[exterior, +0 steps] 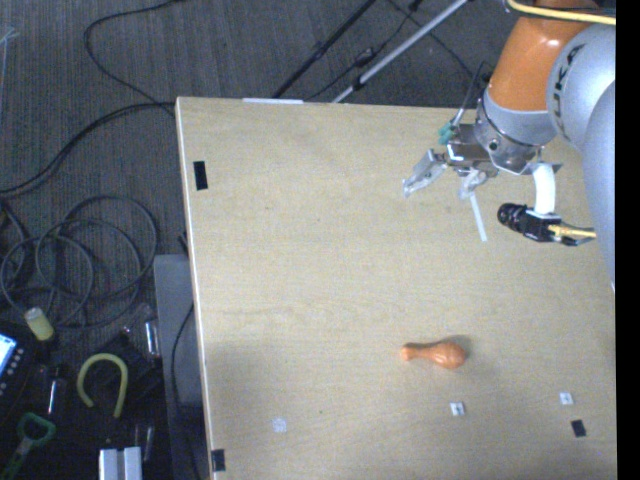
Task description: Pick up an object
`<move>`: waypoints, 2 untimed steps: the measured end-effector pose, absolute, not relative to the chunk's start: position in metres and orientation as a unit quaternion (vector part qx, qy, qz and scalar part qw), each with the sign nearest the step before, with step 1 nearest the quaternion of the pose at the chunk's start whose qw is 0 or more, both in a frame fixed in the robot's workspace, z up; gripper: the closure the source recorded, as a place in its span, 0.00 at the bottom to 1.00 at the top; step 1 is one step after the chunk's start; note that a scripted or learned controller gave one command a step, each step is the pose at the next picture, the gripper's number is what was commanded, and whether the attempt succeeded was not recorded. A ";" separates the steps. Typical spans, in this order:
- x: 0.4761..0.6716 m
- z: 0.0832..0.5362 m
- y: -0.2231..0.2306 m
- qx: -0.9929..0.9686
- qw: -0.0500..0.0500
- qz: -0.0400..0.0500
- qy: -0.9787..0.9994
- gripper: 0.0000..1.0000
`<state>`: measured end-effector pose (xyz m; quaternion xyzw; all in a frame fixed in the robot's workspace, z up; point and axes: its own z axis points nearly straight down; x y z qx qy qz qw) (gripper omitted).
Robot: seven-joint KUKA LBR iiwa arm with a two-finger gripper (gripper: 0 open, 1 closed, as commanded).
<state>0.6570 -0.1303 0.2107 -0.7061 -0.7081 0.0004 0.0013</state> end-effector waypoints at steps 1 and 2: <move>0.668 0.083 -0.163 -0.659 0.000 0.002 -0.752 0.00; 0.668 0.084 -0.163 -0.659 0.000 0.002 -0.753 0.00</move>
